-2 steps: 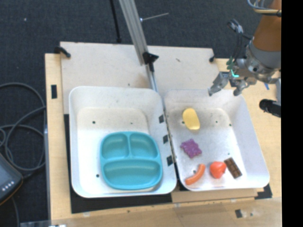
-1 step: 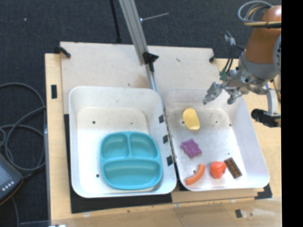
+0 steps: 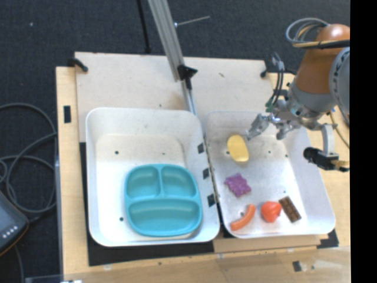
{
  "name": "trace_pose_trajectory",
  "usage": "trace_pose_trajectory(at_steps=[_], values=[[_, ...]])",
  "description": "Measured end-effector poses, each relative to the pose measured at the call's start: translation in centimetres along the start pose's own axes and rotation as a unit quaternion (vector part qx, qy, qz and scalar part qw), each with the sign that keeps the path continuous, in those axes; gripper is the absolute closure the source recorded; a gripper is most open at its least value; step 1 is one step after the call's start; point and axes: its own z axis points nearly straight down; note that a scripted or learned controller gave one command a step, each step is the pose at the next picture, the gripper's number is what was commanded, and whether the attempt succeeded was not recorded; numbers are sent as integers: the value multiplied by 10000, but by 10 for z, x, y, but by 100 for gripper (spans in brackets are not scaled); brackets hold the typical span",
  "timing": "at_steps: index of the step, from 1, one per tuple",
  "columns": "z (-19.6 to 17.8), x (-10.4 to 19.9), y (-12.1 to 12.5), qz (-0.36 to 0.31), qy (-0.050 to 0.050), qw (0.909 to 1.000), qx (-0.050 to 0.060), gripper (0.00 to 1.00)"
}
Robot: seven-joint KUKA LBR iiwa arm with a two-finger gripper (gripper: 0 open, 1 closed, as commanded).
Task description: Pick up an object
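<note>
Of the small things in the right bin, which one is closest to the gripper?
The yellow piece, lying just below and left of the open gripper. The purple piece, orange carrot, red ball and brown block sit farther down.

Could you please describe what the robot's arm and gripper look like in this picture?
The grey arm carries a rounded orange band above the wrist. Pale looped cables arch over its top. The small metallic two-finger gripper has thin, splayed silvery fingers.

Two white bins [image 3: 106, 128], one teal tray [image 3: 162, 208], and five small objects [image 3: 238, 185] in the right bin.
</note>
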Motion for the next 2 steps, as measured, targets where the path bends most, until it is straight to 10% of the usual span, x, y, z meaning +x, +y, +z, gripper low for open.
trace_pose_trajectory(at_steps=[1,2], values=[[61,-7,1,1,1,10000,8,0],[45,-9,4,14,-3,10000,-40,100]])
